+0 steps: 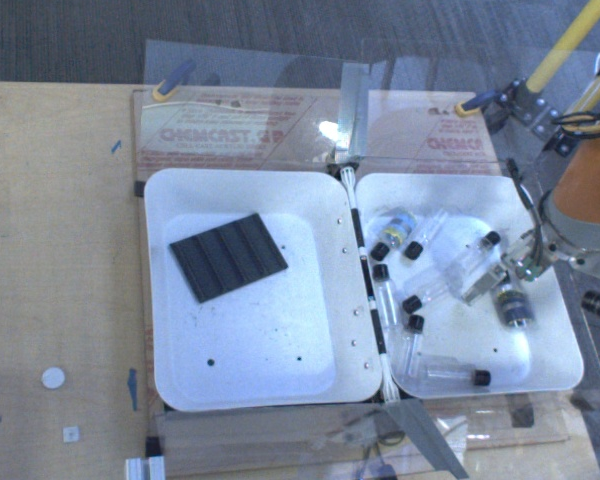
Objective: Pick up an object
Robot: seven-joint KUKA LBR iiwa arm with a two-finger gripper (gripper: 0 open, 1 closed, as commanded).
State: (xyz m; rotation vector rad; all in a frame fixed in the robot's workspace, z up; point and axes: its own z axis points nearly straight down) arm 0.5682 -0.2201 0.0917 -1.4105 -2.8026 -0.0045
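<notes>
The right bin (568,360) holds several clear plastic vials with black caps. One vial (457,375) lies near the front wall, and another with a blue end (395,228) lies at the back left. My gripper (508,271) hangs low over the bin's right side, beside a clear vial (460,268) and just above a dark-ended vial (516,309). Nothing is clearly seen held in it. The arm's orange band (588,183) rises at the right edge.
The left bin (156,298) holds a dark ribbed rectangular pad (228,256) lying at a slant. Clear sheets with orange clips stand behind both bins. A tan bench top (50,268) stretches to the left.
</notes>
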